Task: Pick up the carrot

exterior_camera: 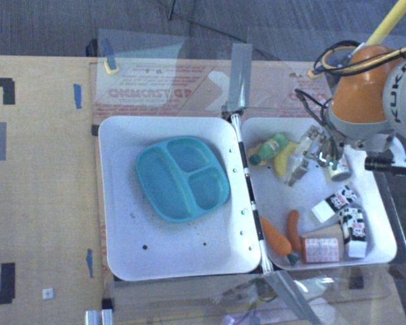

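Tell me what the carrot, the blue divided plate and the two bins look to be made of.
Carrot: probably toy plastic, smooth and evenly orange, with a green tip. Blue divided plate: likely moulded plastic, one flat turquoise colour with rounded compartment ridges and a soft sheen. Left bin and right bin: seemingly thin white plastic or coated metal; rounded corners, matte, lightly scuffed.

Orange carrot (276,237), blue divided plate (183,178), white bins (115,202), black-and-white spotted cartons (348,215).
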Robot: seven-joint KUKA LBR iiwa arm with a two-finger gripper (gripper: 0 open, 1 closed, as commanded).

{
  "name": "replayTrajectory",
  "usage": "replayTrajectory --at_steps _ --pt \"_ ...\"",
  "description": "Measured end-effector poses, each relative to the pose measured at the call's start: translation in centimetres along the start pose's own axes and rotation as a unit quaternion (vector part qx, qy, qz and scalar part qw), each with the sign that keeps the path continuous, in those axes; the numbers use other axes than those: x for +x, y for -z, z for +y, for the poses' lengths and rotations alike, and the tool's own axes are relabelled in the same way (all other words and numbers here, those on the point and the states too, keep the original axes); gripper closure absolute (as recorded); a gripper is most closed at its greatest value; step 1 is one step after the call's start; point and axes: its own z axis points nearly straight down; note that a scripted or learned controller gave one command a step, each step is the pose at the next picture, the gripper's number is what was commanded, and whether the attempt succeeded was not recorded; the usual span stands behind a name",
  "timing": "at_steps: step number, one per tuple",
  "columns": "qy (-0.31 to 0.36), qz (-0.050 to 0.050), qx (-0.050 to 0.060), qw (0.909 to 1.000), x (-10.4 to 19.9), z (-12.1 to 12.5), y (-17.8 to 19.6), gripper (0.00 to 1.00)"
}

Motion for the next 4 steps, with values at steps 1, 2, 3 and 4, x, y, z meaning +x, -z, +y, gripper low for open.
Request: replayTrajectory --at_steps 1,2,3,4 --pt "-0.001 -0.004 -0.002 1.0 -0.2 0.2 1.2 1.0" --pt "-0.003 0.001 0.0 1.0 1.7 6.4 12.8 1.0" --pt "-0.051 0.002 0.001 0.9987 8.1 0.0 4.8 1.0" --pt "-0.092 0.003 0.001 0.9957 16.8 2.2 8.8 1.0"
